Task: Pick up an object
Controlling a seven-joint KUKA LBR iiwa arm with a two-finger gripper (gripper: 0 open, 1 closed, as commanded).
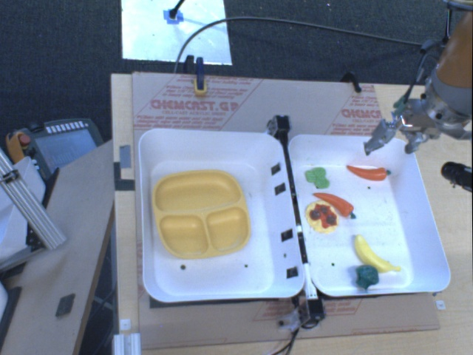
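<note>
The right bin (414,198) holds several toy foods. A red-orange chili (367,172) lies near its far side, a green leafy piece (317,176) to its left, a second red pepper (334,201) below, a small pizza (323,217), a yellow banana (373,255) and a dark green broccoli (366,276) near the front. My gripper (396,137) hangs above the bin's far right corner, up and right of the chili, fingers spread and open with nothing between them.
The left bin (214,148) holds a yellow divided tray (200,213). A black clip strip (290,198) runs between the bins. A pendant (63,146) and a metal bar (26,198) lie at the left on a side table.
</note>
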